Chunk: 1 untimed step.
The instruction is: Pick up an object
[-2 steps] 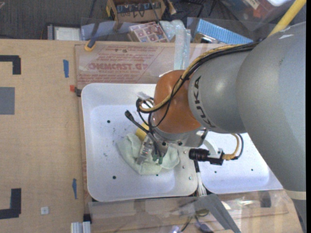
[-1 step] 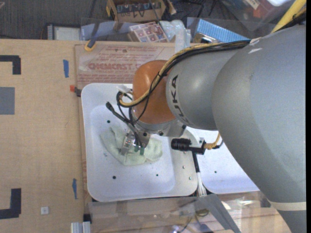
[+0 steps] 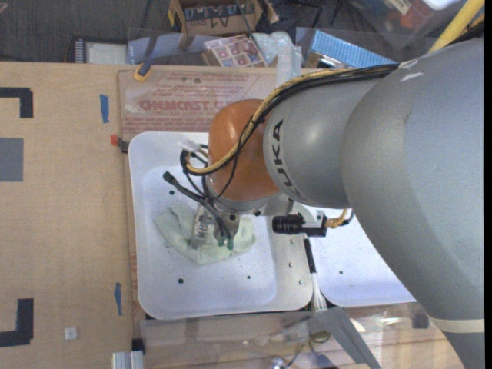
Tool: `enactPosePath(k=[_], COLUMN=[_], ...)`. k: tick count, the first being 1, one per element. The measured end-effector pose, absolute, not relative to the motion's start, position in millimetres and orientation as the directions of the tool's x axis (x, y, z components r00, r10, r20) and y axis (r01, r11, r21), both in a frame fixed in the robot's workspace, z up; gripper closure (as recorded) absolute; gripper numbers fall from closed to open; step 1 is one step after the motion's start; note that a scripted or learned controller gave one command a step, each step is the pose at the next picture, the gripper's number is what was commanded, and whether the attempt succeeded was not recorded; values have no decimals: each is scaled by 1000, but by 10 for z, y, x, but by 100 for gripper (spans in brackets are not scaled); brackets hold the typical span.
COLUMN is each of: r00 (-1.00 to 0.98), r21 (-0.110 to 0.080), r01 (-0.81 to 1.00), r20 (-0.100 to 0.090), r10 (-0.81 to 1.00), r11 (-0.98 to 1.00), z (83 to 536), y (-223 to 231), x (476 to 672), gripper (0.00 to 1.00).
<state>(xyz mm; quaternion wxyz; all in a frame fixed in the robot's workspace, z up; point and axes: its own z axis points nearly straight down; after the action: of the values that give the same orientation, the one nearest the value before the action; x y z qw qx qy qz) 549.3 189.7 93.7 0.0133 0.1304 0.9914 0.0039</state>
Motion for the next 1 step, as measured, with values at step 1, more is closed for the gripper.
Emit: enactPosePath(k=[1], r00=[-957], r21=[9], r01=[291], r20=[-3], r10=[291], r11=[957], z=[925], y=[1876], x=[5784], gripper=[100])
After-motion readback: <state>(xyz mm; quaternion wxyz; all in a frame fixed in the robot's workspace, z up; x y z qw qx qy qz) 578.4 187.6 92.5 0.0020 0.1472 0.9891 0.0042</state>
